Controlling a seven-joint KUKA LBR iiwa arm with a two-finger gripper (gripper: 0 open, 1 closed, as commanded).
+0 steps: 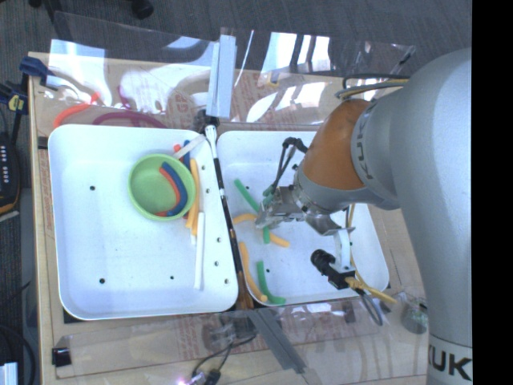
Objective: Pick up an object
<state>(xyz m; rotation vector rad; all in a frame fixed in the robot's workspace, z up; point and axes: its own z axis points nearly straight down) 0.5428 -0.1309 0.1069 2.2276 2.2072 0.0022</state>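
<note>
Your gripper [268, 219] sat low in the right bin [365, 271], near that bin's left wall and about halfway along it, among a scatter of small sticks. Whether its fingers were spread or closed I could not tell: the metal at the tip blurred into the clutter beneath, and nothing showed plainly between them, so you should not have counted anything as held.

The likeliest targets lay right there. A green stick [245, 195] slanted just up-left of the tip, an orange stick [280, 241] lay just below it, and a curved green stick [266, 287] rested near the bin's bottom-left corner beside another orange piece [249, 269]. The left bin [96, 279] carried a green bowl [156, 189] with red and blue pieces inside, toward its right wall, well apart from the arm.

To do this step well, I judge you needed to settle on one stick, turn the wrist so the fingers crossed its narrow width rather than ran along it, and come down squarely. The sticks were thin and flat on the floor, so a shallow descent would likely have closed on air; crowding the wall risked a snag.
</note>
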